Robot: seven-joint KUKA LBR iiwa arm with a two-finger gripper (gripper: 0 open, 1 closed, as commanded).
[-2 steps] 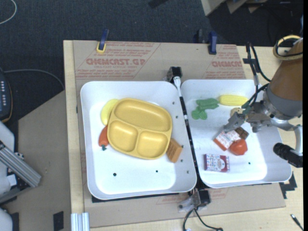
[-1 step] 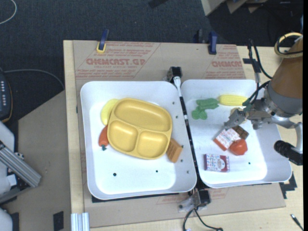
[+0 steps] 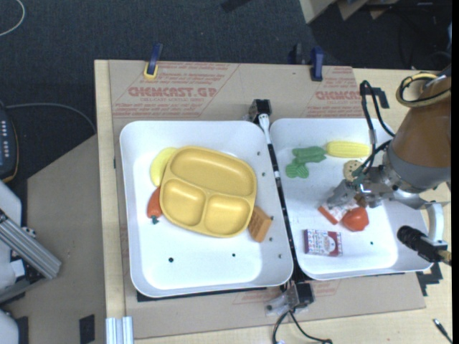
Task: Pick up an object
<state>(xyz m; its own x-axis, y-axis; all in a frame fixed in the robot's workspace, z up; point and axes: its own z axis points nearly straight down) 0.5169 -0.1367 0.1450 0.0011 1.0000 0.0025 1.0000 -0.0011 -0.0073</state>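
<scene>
My gripper [image 3: 353, 196] hangs low in the right bin [image 3: 380, 264], coming in from the right under the grey and orange wrist. Just below it lies a round red tomato-like toy [image 3: 356, 221], and a small red and white piece [image 3: 330, 213] lies at its lower left. Whether either touches the gripper I cannot tell. A red and white box [image 3: 322, 242] sits nearer the front. Behind the gripper are a green toy [image 3: 304, 160], a yellow corn cob [image 3: 348, 149] and a small tan round piece [image 3: 352, 168].
The left bin [image 3: 208, 271] holds a yellow divided plate [image 3: 208, 190], with a yellow piece [image 3: 161, 163] under its left rim, a red pepper-like toy [image 3: 154, 206] at its left and a brown block [image 3: 259, 225] at its right. Black cables [image 3: 371, 113] run beside the arm.
</scene>
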